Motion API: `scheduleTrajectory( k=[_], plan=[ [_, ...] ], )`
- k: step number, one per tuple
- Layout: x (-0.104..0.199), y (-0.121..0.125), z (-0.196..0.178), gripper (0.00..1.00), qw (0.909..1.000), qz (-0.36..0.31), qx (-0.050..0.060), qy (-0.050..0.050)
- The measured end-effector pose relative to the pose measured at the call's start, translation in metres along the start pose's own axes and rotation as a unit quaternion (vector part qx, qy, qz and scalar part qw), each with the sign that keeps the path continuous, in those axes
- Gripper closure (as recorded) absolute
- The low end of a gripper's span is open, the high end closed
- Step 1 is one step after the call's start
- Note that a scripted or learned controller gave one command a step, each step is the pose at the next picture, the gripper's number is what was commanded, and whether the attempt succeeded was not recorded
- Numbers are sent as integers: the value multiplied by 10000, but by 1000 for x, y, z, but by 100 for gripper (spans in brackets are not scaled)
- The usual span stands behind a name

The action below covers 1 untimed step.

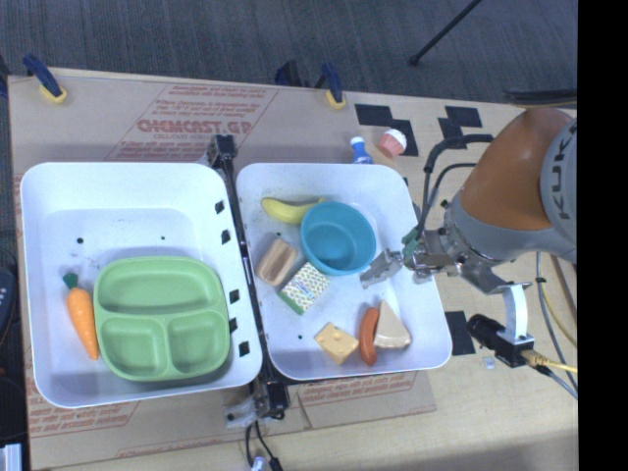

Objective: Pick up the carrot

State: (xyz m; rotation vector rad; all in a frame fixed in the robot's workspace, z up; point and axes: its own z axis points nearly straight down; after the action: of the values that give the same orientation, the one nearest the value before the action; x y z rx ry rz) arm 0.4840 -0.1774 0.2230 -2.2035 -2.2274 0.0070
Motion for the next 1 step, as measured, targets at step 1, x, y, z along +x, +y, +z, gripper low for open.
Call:
scheduleTrajectory(
  k=[1],
  plan=[
    [47,-8,97,0,9972,743,32,14]
  ],
)
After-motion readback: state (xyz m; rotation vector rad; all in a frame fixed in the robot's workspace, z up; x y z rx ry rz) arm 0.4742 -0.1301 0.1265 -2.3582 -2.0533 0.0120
